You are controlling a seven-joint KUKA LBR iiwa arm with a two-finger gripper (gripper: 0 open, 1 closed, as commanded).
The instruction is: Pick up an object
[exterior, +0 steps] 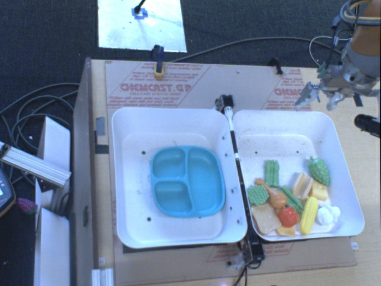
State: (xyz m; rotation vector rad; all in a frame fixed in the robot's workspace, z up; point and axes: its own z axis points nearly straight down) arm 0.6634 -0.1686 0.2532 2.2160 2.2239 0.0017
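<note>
A: Toy food [290, 200] was what you had to choose from, and all of it lay heaped in the near part of the right bin [340, 137], close to that bin's front wall.

B: And where did you have the gripper [319, 96]?

A: You had it up over the bench beyond the far right corner of that bin, not over the toys at all. The pile sat nearer the camera and a little to the left of it, so the move you faced, as I judged it, was a pull toward the front of the bin and then a drop.

B: Were the jaws ready?

A: They looked spread, 2 fingers splayed apart with nothing between them.

B: Which piece would you have gone for?

A: The yellow banana [309, 214] lay at the right of the heap with its long axis running roughly front to back, so the fingers would have had to close across it from side to side. The green corn cob [319, 171] stood a little apart at the far right of the pile, nearest the gripper, and tilted along a similar line. The rest were touching one another, which I thought made a clean pinch harder.

B: And the left bin [132, 128]?

A: It held 1 blue divided tray [187, 181], well apart from the arm.
</note>
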